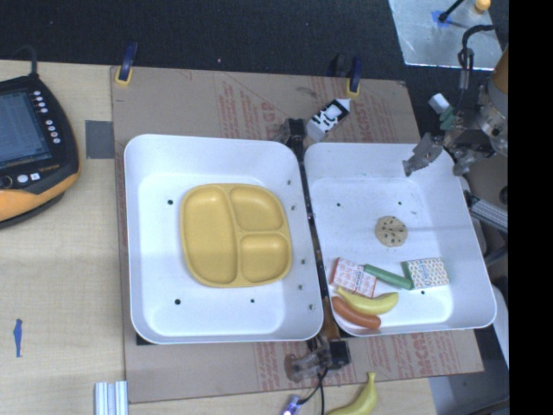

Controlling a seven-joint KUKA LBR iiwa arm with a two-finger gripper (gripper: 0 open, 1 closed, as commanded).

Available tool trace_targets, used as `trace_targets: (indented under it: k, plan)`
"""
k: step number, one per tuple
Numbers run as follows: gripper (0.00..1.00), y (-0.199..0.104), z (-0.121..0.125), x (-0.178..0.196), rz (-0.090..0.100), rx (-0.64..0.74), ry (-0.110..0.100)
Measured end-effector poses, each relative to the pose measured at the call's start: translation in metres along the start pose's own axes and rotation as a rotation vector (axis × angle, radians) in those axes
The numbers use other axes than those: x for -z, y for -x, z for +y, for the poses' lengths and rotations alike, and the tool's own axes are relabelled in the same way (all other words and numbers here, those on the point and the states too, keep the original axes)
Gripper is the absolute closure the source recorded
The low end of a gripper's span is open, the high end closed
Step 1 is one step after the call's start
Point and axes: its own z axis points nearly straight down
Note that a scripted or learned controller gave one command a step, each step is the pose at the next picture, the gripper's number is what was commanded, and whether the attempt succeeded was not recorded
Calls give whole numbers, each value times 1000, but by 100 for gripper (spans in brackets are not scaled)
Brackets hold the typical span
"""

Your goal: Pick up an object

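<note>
The right white bin holds a round cookie, a yellow banana, a reddish sausage, a green stick and two patterned packets, clustered at its near edge. My gripper hovers over the bin's far right corner, well above and behind the cookie. Its fingers stand open with nothing between them.
The left bin holds a yellow divided plate. A teach pendant lies at the far left of the bench. A black-and-white object sits behind the bins, and a second banana lies on the cardboard in front.
</note>
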Motion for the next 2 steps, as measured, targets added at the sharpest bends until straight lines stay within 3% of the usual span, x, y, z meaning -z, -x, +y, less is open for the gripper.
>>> trace_targets:
  k: [1, 2]
  plan:
    - [0, 10, -33, -172, 1, 1, -3]
    - [100, 11, -32, -161, -2, 4, -3]
